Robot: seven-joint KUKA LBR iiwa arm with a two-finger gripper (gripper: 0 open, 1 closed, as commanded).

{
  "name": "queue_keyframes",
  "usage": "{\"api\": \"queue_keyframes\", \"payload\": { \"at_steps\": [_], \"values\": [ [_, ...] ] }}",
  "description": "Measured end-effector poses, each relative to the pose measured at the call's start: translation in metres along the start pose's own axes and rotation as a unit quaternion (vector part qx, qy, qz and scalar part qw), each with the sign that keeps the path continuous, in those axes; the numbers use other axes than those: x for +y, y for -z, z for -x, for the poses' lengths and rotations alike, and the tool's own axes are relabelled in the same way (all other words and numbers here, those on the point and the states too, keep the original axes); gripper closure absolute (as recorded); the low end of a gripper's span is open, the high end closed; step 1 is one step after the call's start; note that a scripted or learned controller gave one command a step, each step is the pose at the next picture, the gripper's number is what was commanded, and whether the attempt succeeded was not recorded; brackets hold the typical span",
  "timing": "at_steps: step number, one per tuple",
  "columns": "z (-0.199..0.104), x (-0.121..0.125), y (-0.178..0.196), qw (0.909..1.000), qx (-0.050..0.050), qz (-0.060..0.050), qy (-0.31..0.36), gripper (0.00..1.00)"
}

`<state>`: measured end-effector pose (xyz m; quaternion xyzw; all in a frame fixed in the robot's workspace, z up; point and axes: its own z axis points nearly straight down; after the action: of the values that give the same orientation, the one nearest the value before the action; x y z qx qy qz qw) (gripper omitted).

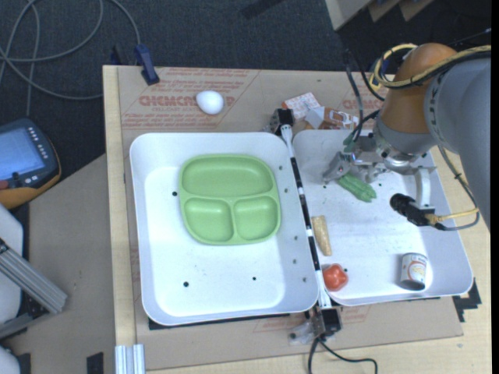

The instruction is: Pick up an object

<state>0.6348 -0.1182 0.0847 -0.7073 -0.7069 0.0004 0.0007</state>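
Nearest the camera, at the near edge of the right bin (444,283), sit a small red tomato-like piece (334,276) by the bin's near-left corner and a small tin can (413,270) lying toward its near-right corner. Farther in, a tan bread-stick-shaped piece (321,234) lies along the left wall of the right bin, next to the divide between the two bins.

A green pod-shaped object (359,187) lies in the far half of the right bin, tilted across the floor. The gripper (360,164) hangs directly over it, at its far end. Whether the jaws are released or clenched cannot be determined, and no object is seen between them. The grey arm (460,92) with its orange band (409,92) enters from the right.

The left bin (156,232) holds a green divided plate (231,198), set flat in its far half, with one long compartment on the far side and two smaller ones on the near side.

Beyond the bins, on the bench (234,84), rest a white egg (209,101) and a blue clip (146,64).
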Motion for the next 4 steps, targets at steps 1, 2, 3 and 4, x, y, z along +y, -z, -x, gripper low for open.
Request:
{"api": "queue_keyframes", "payload": {
  "at_steps": [1, 2, 3, 4],
  "values": [
    [0.003, 0.007, 0.0, 1.0, 0.0, 0.002, 0.001, 0.0],
    [0.003, 0.007, 0.01, 1.0, 0.0, 0.003, 0.0, 1.0],
    [0.003, 0.007, 0.01, 1.0, 0.0, 0.003, 0.0, 0.0],
    [0.002, -0.022, 0.0, 1.0, 0.0, 0.0, 0.0, 0.0]
  ]
}}
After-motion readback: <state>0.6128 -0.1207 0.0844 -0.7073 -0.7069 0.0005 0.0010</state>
